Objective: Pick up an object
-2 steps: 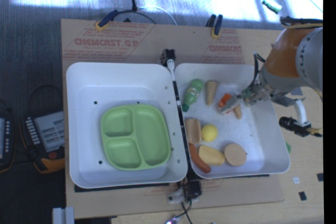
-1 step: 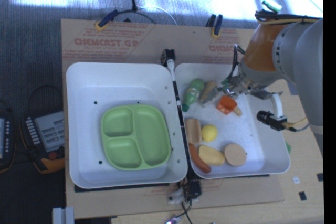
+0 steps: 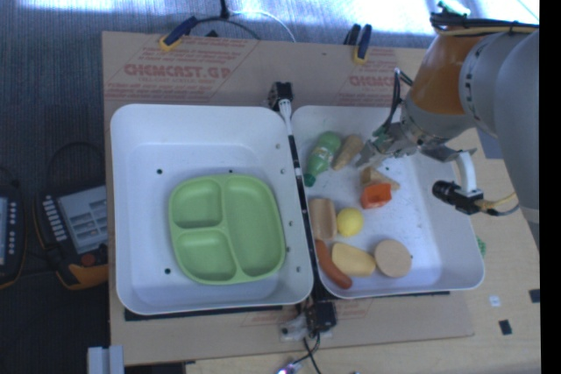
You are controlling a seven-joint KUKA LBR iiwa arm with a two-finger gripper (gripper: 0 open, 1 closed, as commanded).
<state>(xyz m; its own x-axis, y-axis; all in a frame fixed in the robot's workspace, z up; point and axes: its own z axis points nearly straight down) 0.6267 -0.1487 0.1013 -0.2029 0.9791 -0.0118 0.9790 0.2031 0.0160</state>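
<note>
**Ana:** Gripper [image 3: 379, 149] position first. Where is it?

**Ben:** Low over the far part of the right bin [image 3: 438, 271], at the end of the arm [image 3: 473, 74] reaching in from the right. It hangs just beside a tan bread-like piece [image 3: 348, 151] and just far of a small orange piece [image 3: 376, 195].

**Ana:** Holding anything?

**Ben:** I can't tell. The tip is a blur of grey metal, so neither its opening nor any grasp can be read from this angle.

**Ana:** What else is on offer?

**Ben:** A green bottle-shaped toy [image 3: 321, 153] to the left of the bread piece. Nearer us, a yellow ball [image 3: 350, 222], a hot-dog bun [image 3: 323, 217], a red sausage [image 3: 332, 265], a yellow potato-like lump [image 3: 352, 258] and a round tan disc [image 3: 393, 258]. The left bin [image 3: 140, 131] carries a green divided plate [image 3: 226, 229].

**Ana:** So which step?

**Ben:** My guess is the approach, or the descent onto a target at the far end, probably the bread piece or the orange one.

**Ana:** And next?

**Ben:** Centre over one item, straddle it cleanly, close, then lift straight up. The two candidates lie close together, so a sloppy line could nudge one aside.
</note>
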